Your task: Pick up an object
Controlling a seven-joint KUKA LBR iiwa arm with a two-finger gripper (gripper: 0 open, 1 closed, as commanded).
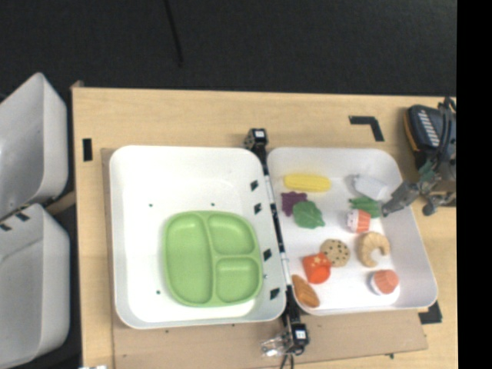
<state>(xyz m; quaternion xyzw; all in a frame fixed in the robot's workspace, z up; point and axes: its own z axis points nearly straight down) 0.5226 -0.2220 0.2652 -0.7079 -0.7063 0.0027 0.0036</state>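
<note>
At the right bin's (400,283) far right rim, the tool (393,203) hangs low beside a green leafy toy (364,204); whether it is spread or clenched cannot be told. That bin holds corn (307,181), grapes (293,201), a cookie (334,251) and a croissant (374,247). On the worktop (192,118), the left bin (131,206) holds a green divided plate (211,258).
</note>
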